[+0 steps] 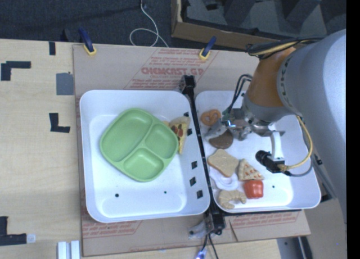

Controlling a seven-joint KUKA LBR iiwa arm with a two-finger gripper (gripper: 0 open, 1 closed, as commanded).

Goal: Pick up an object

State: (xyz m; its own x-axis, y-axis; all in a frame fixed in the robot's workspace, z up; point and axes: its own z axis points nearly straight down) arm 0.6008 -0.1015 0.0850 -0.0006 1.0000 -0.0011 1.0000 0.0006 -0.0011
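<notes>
Gripper (233,127) lowered into the right bin (298,196), above a brown cookie-like piece (221,139) beside a pretzel (211,117); jaw state cannot be told. Toast slice (224,163), pizza wedge (248,171) and red block (254,189) lie nearby. Left bin (93,140) holds a green divided plate (139,144).
</notes>
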